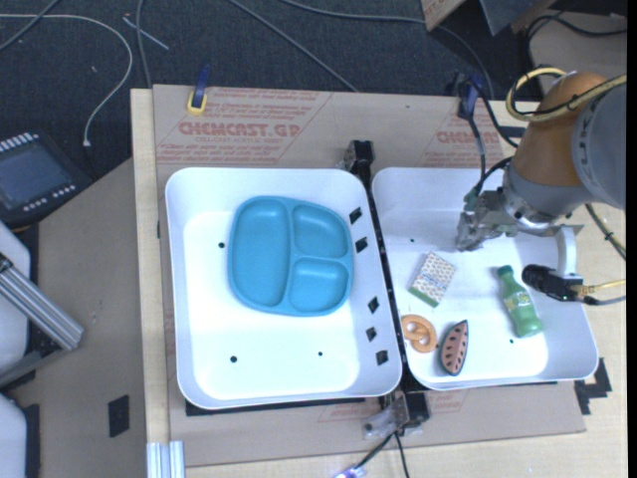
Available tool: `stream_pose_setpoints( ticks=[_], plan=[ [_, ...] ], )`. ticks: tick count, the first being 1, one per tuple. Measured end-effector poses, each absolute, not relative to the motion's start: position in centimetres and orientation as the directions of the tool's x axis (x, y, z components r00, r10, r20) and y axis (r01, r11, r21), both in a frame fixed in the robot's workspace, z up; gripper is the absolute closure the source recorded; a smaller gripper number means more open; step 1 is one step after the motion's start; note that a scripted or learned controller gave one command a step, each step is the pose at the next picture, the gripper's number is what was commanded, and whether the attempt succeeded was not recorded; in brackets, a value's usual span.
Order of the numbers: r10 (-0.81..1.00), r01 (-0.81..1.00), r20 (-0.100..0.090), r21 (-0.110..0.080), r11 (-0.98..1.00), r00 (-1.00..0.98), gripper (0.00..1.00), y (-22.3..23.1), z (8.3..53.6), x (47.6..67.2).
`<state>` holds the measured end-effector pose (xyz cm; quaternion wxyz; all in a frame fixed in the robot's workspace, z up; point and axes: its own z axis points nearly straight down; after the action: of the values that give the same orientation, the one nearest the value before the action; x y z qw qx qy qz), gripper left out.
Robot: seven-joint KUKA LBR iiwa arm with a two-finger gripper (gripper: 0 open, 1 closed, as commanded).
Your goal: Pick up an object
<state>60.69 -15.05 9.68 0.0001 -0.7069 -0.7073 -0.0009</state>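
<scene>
End effector: low over the upper part of the right bin, at centre right of the frame; whether open or closed cannot be told, and nothing is seen gripped.
Arm: grey with an orange band, reaching in from the right edge of the frame.
Nearest candidate: small patterned packet, lying flat on the bin floor, below and slightly left of the end effector, near but apart from it.
Packet long axis: tilted, running from upper right to lower left.
Second candidate: green bottle, on its side below and right of the end effector, long axis close to vertical in the frame.
Further candidates: pretzel-like ring and watermelon-slice toy, toward the lower edge of the right bin, well apart from the end effector.
Left bin: holds a blue divided plate.
Judgement: the packet is the shortest reach, a short move down-frame and a little left.
</scene>
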Motion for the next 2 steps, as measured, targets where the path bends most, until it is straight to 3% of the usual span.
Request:
stream_pose_setpoints(
  ticks=[2],
  plan=[
    [1.000,1.000,-0.002,0.008,0.001,-0.001,1.00,-14.7,22.1,60.9]
  ],
)
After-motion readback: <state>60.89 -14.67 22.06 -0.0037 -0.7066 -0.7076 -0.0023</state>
